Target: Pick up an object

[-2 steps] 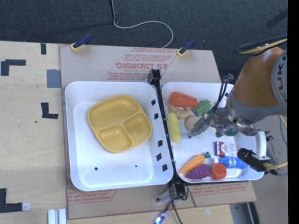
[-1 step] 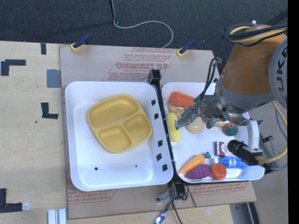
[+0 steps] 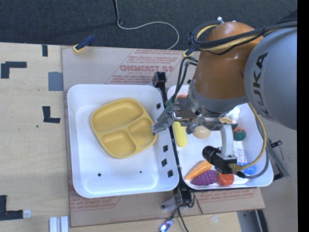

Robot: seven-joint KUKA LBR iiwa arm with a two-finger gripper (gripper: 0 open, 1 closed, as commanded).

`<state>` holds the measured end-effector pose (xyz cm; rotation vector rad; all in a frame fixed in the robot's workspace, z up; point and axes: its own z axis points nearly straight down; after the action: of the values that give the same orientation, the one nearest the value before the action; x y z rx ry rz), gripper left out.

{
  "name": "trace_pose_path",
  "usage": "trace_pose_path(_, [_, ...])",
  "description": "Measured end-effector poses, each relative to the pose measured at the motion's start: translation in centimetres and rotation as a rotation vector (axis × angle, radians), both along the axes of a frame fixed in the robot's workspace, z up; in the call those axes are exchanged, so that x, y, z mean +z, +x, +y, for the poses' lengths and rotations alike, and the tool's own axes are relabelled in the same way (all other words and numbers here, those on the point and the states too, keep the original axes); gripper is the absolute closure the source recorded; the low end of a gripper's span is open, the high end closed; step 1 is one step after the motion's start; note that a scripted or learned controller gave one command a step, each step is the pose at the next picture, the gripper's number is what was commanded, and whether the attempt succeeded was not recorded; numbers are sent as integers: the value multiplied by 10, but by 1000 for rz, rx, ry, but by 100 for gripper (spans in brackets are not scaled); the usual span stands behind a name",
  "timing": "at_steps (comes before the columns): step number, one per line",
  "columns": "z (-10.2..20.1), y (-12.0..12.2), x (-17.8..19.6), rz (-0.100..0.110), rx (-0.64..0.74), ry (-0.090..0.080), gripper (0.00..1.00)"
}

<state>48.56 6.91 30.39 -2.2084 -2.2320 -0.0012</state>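
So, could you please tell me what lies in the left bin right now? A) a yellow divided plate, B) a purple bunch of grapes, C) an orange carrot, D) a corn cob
A: the yellow divided plate lies in the left bin, while the grapes, carrot and corn cob sit in the right bin.

plate (image 3: 120, 127) in left bin (image 3: 79, 144)

Even, bright overhead light; soft shadows only. The white bin (image 3: 77, 129) left of the claw (image 3: 161, 123) is nearly blown out. Focus slightly soft throughout, grainy.
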Motion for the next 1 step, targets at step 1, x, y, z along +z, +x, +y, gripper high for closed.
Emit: trace_pose_path(1, [91,-2,71,-6,3,3,0])
